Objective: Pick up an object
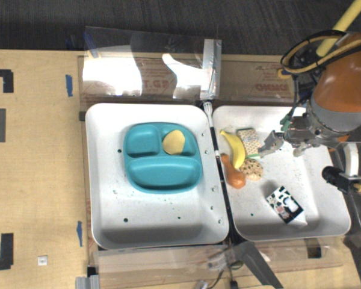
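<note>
We have the arm reaching in over the right bin (pixel 325 221), and our gripper (pixel 269 144) hangs above its upper middle, pointing toward the cluster of objects at the bin's left side; from this slanted view we cannot tell how it is set, and nothing shows as held. The candidates for picking sit close together there: a banana (pixel 234 147) lying along the bin's left wall, a small speckled packet (pixel 249 139) just beside it, a round cookie (pixel 252 170) below that, and an orange piece (pixel 233 174) touching the banana's lower end. We judge these to be light toy foods, probably hard and somewhat slick, so the banana's curved middle is the best place to close on, across its narrow width. Crowding is the trouble: neighbours may get nudged or wedged in. Well apart from the cluster, a black and white box (pixel 284 205) lies alone near the bin's lower middle, flat-sided and easier to reach cleanly. The left bin (pixel 102 179) holds a teal divided plate (pixel 162 172) with a yellow lemon (pixel 174 141) in its upper right compartment. Both bins are smooth white plastic with shallow walls, resting on a pale wooden bench (pixel 30 179).
</note>
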